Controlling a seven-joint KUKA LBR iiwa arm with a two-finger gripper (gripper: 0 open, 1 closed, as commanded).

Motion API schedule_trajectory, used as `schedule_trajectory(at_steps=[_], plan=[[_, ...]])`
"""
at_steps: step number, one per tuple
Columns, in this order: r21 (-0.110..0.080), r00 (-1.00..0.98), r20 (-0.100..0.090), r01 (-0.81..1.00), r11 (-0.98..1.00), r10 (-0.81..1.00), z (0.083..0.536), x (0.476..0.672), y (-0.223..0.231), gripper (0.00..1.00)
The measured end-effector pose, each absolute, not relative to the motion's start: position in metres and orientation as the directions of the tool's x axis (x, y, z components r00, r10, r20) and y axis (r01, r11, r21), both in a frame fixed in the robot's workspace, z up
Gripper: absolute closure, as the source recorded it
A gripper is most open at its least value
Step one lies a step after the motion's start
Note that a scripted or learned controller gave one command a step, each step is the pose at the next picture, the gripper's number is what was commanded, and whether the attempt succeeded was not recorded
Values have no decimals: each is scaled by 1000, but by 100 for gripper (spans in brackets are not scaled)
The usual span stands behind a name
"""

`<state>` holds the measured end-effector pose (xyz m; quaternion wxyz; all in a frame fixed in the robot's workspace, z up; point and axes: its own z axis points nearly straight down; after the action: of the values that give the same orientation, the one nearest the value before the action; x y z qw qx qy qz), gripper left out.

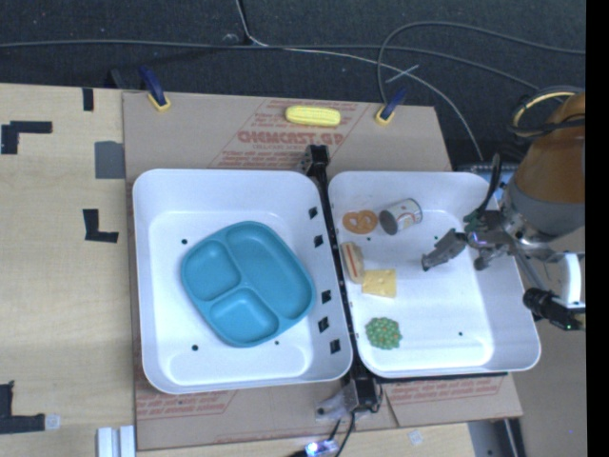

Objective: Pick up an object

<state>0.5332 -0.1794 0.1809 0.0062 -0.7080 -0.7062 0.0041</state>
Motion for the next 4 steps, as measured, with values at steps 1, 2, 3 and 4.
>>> schedule_trajectory(at_steps=[1,2,3,4], plan=[[-2,-1,0,1000,1,1000,188,537,-179,0],[-6,-2,1,1000,2,1000,139,542,-173,0],[-1,-2,-2,1000,2,1000,87,542,-172,0],[0,-2,-2,1000,2,1000,99,543,-172,100]])
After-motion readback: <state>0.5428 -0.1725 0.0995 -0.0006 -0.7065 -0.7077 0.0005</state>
